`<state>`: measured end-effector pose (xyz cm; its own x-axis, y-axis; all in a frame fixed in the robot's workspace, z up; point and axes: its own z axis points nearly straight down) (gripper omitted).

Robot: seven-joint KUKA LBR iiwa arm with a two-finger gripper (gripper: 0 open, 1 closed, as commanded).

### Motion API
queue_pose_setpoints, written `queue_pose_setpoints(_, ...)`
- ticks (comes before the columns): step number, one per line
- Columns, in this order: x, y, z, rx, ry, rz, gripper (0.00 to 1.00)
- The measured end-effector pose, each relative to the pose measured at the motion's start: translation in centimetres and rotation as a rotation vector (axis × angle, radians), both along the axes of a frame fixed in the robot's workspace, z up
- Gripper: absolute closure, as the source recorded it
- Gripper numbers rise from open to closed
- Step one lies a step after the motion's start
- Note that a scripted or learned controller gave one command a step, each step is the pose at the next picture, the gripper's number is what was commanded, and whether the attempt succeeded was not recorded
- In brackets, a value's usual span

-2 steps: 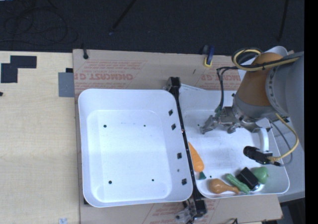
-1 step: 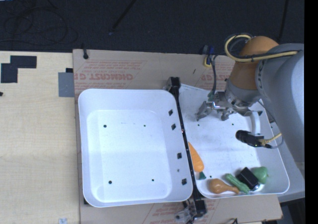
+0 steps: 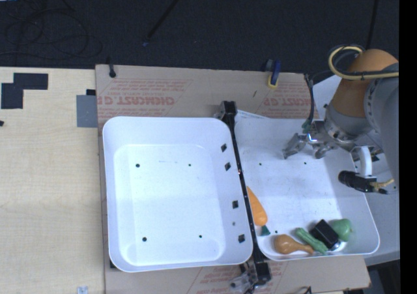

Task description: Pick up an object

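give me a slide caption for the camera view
Gripper above right bin; carrot and toys at its near edge.

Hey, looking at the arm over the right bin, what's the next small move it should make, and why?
Probably swing the end effector toward the near edge of the right bin and stop above the orange carrot-shaped toy. The end effector sits near the bin's far side with nothing between its fingers, while the toys lie clustered along the near edge.

Two white bins: left bin (image 3: 169, 195) w/ small black dots, right bin (image 3: 293, 182) w/ orange carrot-shaped toy (image 3: 256, 206), tan-orange pear-shaped item (image 3: 291, 244), green piece (image 3: 341, 227) & black block (image 3: 324, 233). Arm (image 3: 368, 94) grey w/ orange band, yellow cable loop; gripper (image 3: 306, 145) grey metal. Bench (image 3: 45, 188) pale wood w/ black & grey patches, brown cardboard (image 3: 195, 94) w/ red print.
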<state>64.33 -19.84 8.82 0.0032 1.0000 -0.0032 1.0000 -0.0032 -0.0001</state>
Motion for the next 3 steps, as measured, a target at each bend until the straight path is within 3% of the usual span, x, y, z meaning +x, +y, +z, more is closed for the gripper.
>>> queue_pose_setpoints(1, 0.0, 7.0, -0.1, 0.006, 0.003, 0.008, 0.0)
queue_pose_setpoints(2, 0.3, 9.2, 14.5, 0.002, -0.014, 0.007, 0.0)
queue_pose_setpoints(3, -8.3, 3.4, 7.0, 0.005, 0.013, -0.004, 0.0)
